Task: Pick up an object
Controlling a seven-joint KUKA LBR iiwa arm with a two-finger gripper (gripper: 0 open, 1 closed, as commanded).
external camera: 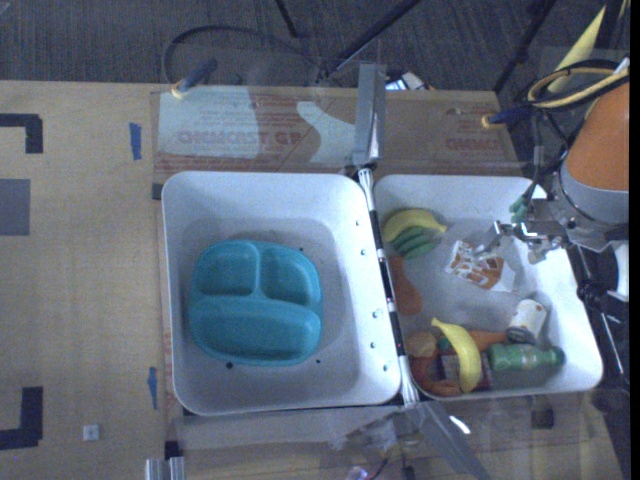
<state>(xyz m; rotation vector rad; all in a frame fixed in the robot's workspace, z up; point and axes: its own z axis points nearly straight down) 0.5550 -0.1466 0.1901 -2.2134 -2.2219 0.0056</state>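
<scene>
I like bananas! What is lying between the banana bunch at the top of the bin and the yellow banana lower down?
In the camera view, bare white bin floor, between the bunch and the banana.

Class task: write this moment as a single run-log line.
task: pick up an object | tool: over right bin, above packet | holding: nothing seen | left bin: blue tray | status: not yet picked

Two bins sit side by side on the bench. The left bin [180,268] holds a divided tray [256,301]. The right bin [570,298] holds a banana [411,226] at its rear left, a packet [475,265] near centre, and a second banana [458,346] beside a bottle [524,357] along its front.
</scene>
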